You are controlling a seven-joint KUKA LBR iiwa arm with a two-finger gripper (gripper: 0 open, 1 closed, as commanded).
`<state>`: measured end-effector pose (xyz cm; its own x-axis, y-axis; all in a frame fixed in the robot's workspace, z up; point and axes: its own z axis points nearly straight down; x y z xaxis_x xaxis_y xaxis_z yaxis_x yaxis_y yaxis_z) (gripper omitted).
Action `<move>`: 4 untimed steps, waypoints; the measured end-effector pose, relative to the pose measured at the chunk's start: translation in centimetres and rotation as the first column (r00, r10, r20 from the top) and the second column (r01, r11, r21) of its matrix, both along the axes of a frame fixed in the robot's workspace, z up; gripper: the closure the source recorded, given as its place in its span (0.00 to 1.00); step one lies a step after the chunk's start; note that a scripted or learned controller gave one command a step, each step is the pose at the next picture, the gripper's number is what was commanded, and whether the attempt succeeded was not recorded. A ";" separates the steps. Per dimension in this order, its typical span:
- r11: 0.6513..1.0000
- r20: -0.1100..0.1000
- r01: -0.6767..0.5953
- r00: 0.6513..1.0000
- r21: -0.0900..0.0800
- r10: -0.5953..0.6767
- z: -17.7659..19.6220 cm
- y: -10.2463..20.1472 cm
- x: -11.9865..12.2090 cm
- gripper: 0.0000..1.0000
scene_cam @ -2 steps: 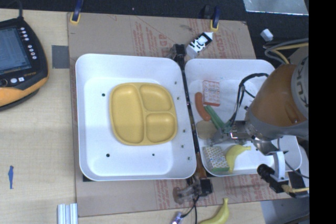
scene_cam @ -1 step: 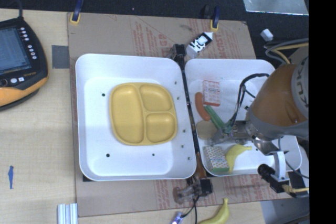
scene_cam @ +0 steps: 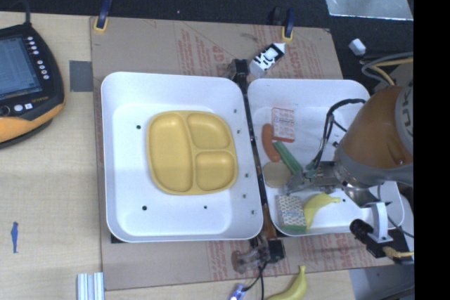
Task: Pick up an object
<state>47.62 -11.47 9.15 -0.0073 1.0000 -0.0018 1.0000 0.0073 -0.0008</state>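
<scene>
From the overhead camera, you see the arm reaching in from the right over the right-hand white bin [scene_cam: 309, 91]. Its gripper [scene_cam: 294, 179] sits low in that bin, metal fingers pointing left; how far they are parted cannot be told, and nothing is visibly between them.

Just beyond the fingertips lies a green piece [scene_cam: 285, 154], and touching that, further left, a red-orange sausage-shaped toy [scene_cam: 268, 142]. Just below the gripper rest a yellow banana [scene_cam: 322, 204] and a speckled sponge [scene_cam: 290, 211]. A small printed card [scene_cam: 283, 124] lies flat above.

The sausage looks light, stiff and smooth, so probably slippery; you would likely do best closing across its narrow middle. The sponge should be soft and forgiving.

The bin floor is smooth white plastic, and things crowd close here. Well to the gripper's left, the other bin [scene_cam: 119, 218] holds a yellow divided plate [scene_cam: 191, 151].
</scene>
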 end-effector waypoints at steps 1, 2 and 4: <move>1.000 0.000 0.002 1.000 0.003 -0.002 11.6 3.4 3.6 0.00; 1.000 -0.001 0.003 1.000 0.002 -0.003 15.3 -0.1 8.3 0.00; 1.000 -0.004 0.002 1.000 0.002 -0.002 10.0 5.3 9.6 0.00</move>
